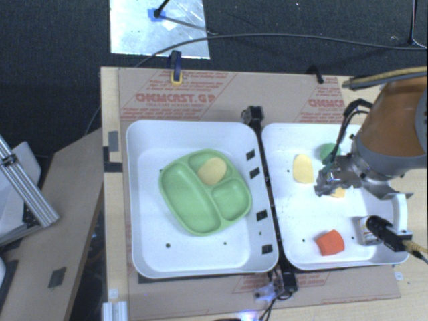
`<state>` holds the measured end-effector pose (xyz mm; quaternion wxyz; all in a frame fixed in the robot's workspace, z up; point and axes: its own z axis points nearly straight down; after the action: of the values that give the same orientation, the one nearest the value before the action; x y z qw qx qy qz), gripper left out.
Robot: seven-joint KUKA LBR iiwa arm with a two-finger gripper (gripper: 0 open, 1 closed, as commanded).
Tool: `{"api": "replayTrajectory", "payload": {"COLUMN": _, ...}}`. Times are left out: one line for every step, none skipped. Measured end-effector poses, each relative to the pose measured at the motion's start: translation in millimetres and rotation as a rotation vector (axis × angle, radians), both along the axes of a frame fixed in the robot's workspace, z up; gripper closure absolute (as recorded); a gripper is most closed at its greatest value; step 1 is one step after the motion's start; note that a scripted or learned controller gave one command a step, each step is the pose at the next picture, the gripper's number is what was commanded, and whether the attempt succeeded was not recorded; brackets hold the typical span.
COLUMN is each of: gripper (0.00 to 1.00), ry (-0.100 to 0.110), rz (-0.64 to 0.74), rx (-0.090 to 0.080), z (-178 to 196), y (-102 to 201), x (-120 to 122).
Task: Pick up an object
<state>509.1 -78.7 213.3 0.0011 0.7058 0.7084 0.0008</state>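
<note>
The gripper (330, 182) is hanging low over the right bin (289, 246), just beside a yellow piece (303, 168); I cannot tell its state. An orange block (330, 243) is lying nearer the front.

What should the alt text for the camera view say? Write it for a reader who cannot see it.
A grey and orange robot arm reaches from the right over the right white bin, its claw low beside a yellow object, with an orange object nearer the front. The left white bin holds a green divided plate with a yellow item in one compartment.
</note>
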Motion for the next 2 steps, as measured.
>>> {"api": "replayTrajectory", "payload": {"gripper": 1.00, "ry": 0.000, "rz": 0.006, "rx": 0.002, "z": -5, "y": 51, "x": 15}}
{"api": "replayTrajectory", "payload": {"gripper": 1.00, "ry": -0.002, "rz": 0.006, "rx": 0.002, "z": 10, "y": 100, "x": 37}}
